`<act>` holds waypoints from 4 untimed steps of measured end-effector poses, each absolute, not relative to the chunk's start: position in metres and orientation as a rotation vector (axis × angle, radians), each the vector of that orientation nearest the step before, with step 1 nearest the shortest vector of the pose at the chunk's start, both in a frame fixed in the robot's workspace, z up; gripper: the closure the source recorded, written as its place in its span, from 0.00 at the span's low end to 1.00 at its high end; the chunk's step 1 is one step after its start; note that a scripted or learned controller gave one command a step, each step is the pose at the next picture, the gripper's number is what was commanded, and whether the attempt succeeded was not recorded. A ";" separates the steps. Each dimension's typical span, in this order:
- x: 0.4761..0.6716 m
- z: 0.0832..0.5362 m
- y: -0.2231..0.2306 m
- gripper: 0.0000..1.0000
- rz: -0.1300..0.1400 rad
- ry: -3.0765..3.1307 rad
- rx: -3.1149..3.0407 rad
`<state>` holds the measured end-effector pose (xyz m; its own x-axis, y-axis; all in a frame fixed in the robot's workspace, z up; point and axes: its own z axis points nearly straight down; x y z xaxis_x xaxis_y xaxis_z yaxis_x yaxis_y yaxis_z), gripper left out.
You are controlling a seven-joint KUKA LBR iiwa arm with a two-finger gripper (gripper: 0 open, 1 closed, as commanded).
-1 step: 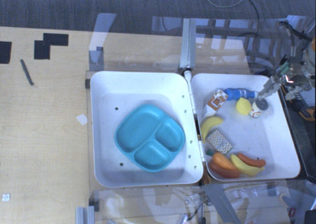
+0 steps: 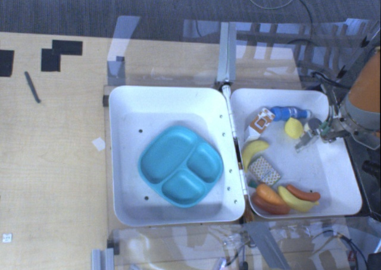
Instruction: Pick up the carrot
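The carrot [image 2: 265,193], orange and tapered, lies at the front left corner of the right bin [image 2: 339,170], next to a dark red piece [image 2: 272,207]. My gripper [image 2: 307,134] hovers over the back middle of that bin, well behind and to the right of the carrot. Its fingers stand open with nothing between them. A yellow lemon [image 2: 293,128] sits just left of the fingertips.
The right bin also holds a blue bottle [image 2: 290,112], an orange-and-white card [image 2: 261,120], a yellow fruit [image 2: 255,149], a checkered sponge [image 2: 264,170], and a banana [image 2: 299,201] with a red-orange piece [image 2: 305,192] on it. A blue divided plate [image 2: 181,165] lies in the left bin [image 2: 128,144].
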<state>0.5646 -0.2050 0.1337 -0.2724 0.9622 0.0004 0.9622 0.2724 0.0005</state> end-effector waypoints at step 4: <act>0.493 0.091 -0.203 1.00 0.006 2.866 1.247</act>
